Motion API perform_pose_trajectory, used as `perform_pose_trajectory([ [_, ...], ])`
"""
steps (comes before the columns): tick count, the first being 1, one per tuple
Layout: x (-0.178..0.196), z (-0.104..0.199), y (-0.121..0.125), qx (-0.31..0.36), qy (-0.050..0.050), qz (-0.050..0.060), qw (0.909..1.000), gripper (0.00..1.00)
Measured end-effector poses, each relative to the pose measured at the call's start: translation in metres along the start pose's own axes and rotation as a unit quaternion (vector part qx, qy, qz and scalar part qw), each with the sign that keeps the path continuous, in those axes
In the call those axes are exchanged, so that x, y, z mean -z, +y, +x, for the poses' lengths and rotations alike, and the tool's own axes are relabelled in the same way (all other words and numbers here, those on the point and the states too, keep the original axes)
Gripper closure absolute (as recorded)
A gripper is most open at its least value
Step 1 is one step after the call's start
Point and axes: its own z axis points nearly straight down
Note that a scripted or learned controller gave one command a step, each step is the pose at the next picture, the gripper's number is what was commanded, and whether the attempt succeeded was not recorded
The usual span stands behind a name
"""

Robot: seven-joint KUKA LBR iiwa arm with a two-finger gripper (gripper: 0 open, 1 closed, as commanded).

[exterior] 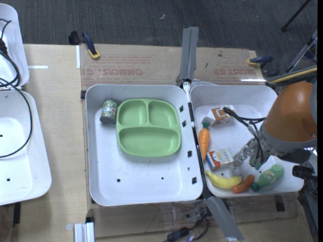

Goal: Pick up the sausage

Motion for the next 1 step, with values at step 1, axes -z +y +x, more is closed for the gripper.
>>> perform_pose_trajectory([
  [1, -0.0074, -0.0380, -0.0547, -0.045, -0.001, 0.000, 0.9990, 1.00],
])
